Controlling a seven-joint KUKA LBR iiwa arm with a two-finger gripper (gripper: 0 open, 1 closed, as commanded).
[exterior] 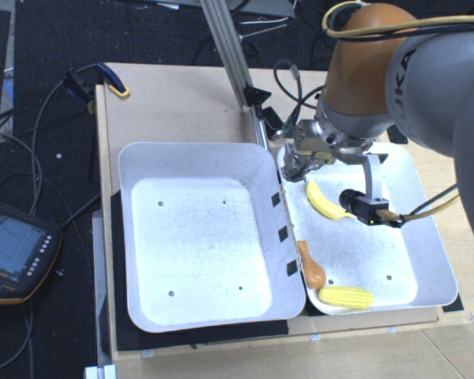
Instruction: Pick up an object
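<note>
Approach step, nothing lifted.
Gripper [303, 162] hovers at the right bin's [426, 235] far-left corner beside the banana [322, 201]; finger opening indiscernible; descent needed next.

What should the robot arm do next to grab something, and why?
Probably shift the gripper slightly toward the yellow banana and lower it. The gripper hangs over the right white bin, beside the banana's upper end, and the banana looks nearest.
</note>
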